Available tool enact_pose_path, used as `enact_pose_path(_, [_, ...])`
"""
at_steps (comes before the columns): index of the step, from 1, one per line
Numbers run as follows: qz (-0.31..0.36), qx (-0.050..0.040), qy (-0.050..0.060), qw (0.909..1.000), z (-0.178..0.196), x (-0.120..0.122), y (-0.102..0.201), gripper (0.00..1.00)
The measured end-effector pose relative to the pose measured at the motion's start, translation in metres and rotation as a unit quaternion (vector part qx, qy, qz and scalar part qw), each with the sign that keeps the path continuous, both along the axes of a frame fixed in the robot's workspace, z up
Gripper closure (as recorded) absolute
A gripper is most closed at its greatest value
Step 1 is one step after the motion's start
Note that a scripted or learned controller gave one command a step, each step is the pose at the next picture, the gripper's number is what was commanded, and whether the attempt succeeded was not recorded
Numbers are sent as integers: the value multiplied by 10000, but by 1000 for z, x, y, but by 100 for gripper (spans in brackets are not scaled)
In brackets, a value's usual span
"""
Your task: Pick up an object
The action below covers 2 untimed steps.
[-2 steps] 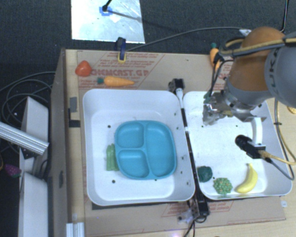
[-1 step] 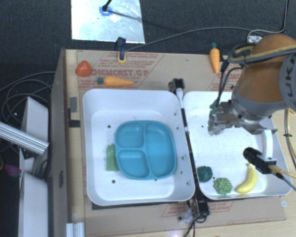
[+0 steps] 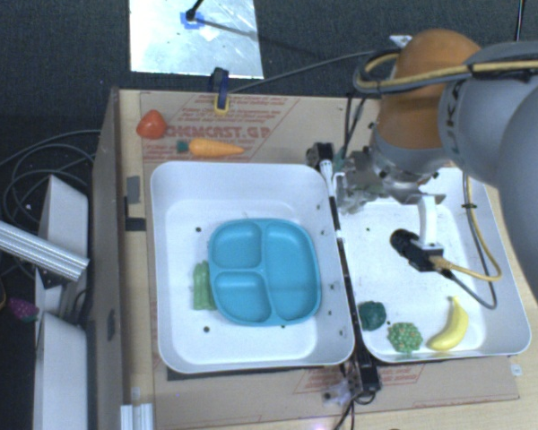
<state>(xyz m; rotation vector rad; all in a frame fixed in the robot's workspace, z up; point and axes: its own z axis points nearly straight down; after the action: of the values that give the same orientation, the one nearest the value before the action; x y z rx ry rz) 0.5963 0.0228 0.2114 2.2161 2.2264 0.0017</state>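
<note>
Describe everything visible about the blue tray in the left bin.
The tray is a light blue, smooth, plastic-looking plate with rounded corners, split by raised ridges into three compartments: two at the far side and one at the near side. It lies flat, turned a little askew, in the middle of the left bin. All its compartments look bare. A green piece lies along its left edge, seemingly touching it. The arm is apart from it, over the right bin.
</note>
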Motion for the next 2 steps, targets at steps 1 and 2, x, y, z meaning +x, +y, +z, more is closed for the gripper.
enact_pose_path(1, [-17, -9, -10, 10000, 32, 2, -43, 100])
enact_pose_path(2, [-17, -9, -4, 10000, 27, -16, -65, 100])
